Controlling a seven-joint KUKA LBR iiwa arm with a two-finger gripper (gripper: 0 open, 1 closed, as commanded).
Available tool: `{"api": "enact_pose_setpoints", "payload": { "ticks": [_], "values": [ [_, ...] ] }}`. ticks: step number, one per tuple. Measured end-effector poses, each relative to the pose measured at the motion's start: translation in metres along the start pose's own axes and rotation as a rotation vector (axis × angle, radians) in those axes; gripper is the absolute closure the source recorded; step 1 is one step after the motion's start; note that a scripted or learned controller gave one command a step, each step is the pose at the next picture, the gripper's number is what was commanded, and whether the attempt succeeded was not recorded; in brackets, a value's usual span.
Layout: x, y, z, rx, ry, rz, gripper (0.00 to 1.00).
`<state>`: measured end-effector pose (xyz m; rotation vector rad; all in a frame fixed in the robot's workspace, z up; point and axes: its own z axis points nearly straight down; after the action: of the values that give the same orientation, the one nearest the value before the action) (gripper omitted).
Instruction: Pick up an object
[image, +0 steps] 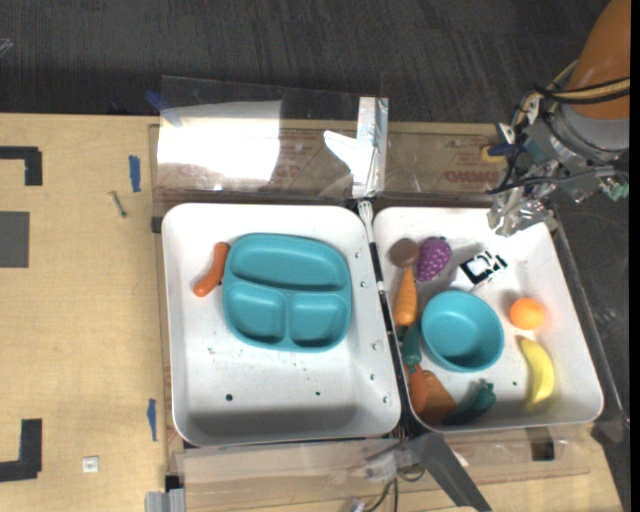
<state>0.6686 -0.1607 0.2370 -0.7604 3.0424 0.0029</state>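
Observation:
My gripper (516, 211) hangs over the far right corner of the right bin (575, 330), below the grey wrist and orange band. Nothing shows in its grasp. In the right bin lie a purple bunch of grapes (433, 258), a brown piece (402, 251), a carrot (406, 296), a blue bowl (462, 331), an orange (527, 314), a banana (539, 371) and a black-and-white block (482, 267). The block is the thing closest to the gripper, a little down and to its left.
The left bin (190, 370) holds a teal divided plate (288, 291) and an orange sausage-shaped toy (211, 270). A reddish-orange piece (430, 393) and a dark green piece (476, 400) lie at the right bin's near edge. A clear plastic sheet (300, 150) stands behind the bins.

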Motion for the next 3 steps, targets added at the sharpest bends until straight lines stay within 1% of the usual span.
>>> {"api": "enact_pose_setpoints", "payload": {
  "ticks": [1, 2, 3],
  "values": [
    [0.021, -0.052, 0.112, 0.023, -0.018, -0.152, 1.0],
    [0.028, -0.056, -0.032, 0.016, -0.01, -0.264, 1.0],
    [0.002, -0.002, 0.044, -0.004, 0.002, -0.275, 1.0]
  ]
}}
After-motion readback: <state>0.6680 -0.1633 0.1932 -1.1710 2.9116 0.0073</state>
